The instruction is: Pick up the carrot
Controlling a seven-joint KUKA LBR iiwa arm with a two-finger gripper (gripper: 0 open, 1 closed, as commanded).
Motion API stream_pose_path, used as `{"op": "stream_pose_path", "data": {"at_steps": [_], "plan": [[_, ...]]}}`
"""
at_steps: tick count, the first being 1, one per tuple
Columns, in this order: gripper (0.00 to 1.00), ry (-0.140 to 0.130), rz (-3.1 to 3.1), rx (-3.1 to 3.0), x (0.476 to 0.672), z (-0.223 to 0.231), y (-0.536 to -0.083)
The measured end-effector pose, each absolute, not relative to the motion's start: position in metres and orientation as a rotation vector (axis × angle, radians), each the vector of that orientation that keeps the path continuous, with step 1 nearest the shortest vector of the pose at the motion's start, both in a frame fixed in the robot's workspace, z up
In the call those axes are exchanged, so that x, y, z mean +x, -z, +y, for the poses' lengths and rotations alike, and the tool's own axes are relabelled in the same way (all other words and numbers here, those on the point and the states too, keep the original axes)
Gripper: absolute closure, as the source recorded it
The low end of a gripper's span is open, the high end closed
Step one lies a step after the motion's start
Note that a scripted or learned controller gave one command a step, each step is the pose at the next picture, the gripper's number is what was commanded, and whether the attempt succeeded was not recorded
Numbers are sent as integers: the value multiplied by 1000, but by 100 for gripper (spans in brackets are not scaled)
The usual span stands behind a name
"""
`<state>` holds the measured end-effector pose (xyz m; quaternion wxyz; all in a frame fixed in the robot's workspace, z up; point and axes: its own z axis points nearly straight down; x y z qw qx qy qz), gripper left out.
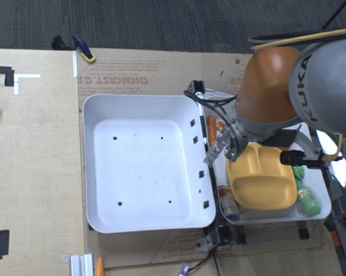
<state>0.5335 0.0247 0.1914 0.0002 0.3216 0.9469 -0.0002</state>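
White bins point(141, 111) on cardboard-topped bench point(34, 171), dark carpet point(161, 10) behind; gripper point(221, 148) near carrot point(212, 125), grip state unclear.

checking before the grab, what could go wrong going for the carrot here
The carrot is wedged against the right bin's left wall, mostly under the arm, so the gripper may hit the wall instead. The big yellow block crowds the other side and could get nudged or grabbed by mistake.

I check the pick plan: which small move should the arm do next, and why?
Probably a short descent toward the carrot. The gripper hangs in the right bin, at its left wall, just beside the carrot's orange tip, with the yellow block close on its right.
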Motion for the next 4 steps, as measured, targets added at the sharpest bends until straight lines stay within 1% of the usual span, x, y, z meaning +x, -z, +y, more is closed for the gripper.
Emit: {"op": "stream_pose_path", "data": {"at_steps": [1, 2, 3, 4], "plan": [[100, 2, 2884, 1242, 542, 75, -191], [100, 0, 3059, 684, 530, 7, -236], [100, 1, 2938, 1114, 498, 46, -191], [100, 0, 3032, 800, 481, -4, -314]]}}
